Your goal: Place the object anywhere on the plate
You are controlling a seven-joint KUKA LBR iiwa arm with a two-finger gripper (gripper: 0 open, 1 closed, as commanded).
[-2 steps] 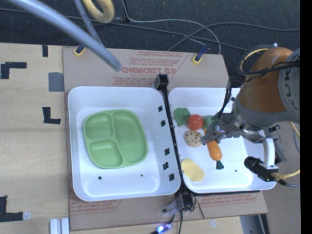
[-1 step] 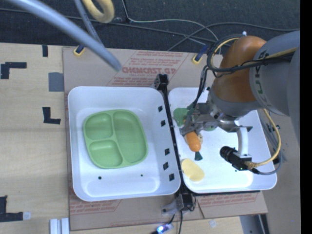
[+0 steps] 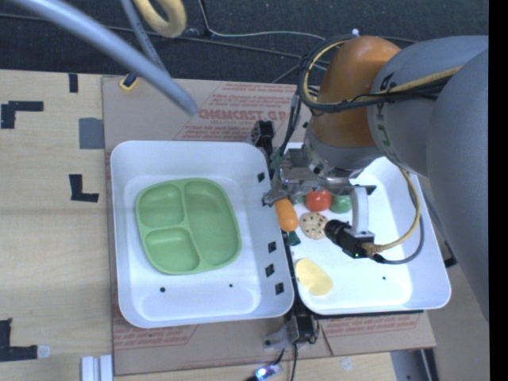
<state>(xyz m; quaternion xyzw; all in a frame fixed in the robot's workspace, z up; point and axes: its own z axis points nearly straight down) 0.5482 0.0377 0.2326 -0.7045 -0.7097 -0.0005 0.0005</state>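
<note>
A green divided plate [image 3: 188, 225] lies in the left white bin [image 3: 127, 173]. In the right bin [image 3: 413, 284] several toy foods sit close together under my wrist: an orange carrot [image 3: 284, 213], a red tomato [image 3: 318, 200], a green piece [image 3: 341, 205], a speckled cookie [image 3: 312, 225] and a pale yellow piece [image 3: 314, 277]. My gripper [image 3: 305, 187] hangs over the left part of the right bin, just above the carrot and the tomato. The wrist hides its fingertips.
The arm's grey body and orange band [image 3: 353, 78] cover the upper right of the right bin. A black cable connector [image 3: 349, 238] dangles beside the cookie. The raised divider between the bins [image 3: 274, 236] runs left of the carrot.
</note>
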